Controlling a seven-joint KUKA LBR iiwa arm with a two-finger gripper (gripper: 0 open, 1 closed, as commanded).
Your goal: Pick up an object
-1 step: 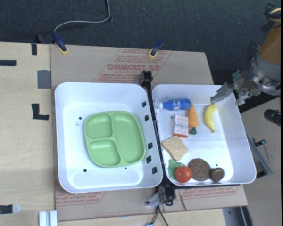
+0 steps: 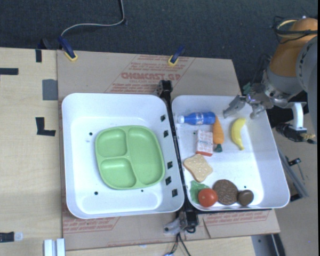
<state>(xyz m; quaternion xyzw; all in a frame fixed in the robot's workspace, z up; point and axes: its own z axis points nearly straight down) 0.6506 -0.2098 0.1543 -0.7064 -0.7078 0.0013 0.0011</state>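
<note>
The right bin [image 2: 266,159] holds toy foods: a blue bottle [image 2: 198,119], a carrot [image 2: 217,132], a yellow banana [image 2: 238,133], a red-and-white packet [image 2: 205,141], a bread slice [image 2: 198,167], a tomato [image 2: 207,197], a brown round patty [image 2: 225,192] and a small brown piece [image 2: 246,197]. My gripper [image 2: 243,109] hangs over the bin's far right corner, just above the banana's upper end. Its two fingers are spread open and hold nothing.
The left bin [image 2: 80,116] carries a green divided plate [image 2: 130,157]. A black divider with clips [image 2: 170,143] runs between the bins. Both bins rest on cardboard [image 2: 144,76]. A black cable [image 2: 117,9] lies on the dark floor behind.
</note>
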